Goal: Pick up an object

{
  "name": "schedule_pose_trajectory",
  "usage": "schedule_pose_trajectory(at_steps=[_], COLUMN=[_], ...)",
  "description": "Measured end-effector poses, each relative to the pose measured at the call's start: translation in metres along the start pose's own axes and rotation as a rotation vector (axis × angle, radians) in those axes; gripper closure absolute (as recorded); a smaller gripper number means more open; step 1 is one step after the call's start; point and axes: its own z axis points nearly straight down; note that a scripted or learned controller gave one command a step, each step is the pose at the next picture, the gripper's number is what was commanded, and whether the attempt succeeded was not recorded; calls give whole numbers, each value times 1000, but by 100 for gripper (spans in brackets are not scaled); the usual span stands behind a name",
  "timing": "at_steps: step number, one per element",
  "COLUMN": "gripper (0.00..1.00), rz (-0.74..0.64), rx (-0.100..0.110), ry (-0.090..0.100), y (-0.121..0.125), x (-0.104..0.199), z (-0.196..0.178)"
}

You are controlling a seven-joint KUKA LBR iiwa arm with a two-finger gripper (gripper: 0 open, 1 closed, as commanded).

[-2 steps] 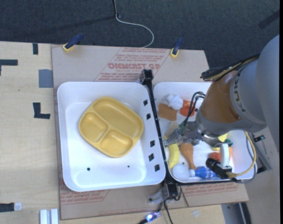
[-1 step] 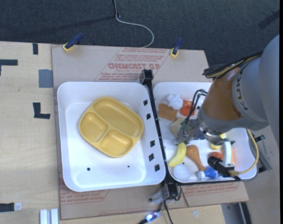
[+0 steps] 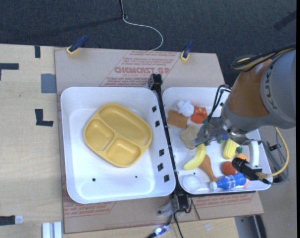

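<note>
Two white bins (image 3: 71,133); one yellow tray (image 3: 118,134), one banana (image 3: 196,157).

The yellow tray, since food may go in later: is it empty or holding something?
Empty. The yellow tray lies in the left bin with all three compartments bare.

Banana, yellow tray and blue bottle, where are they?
banana (image 3: 196,158), camera view, middle of its curved body.
yellow tray (image 3: 118,134), camera view, ridge where its compartments meet.
blue bottle (image 3: 232,182), camera view, its blue body.
</note>
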Motion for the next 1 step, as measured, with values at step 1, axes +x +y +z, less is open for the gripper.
schedule_pose_trajectory(at_steps=[1], gripper=[100], rz=[0], rx=[-2], ry=[-1], y=[2], x=[-10], z=[-54])
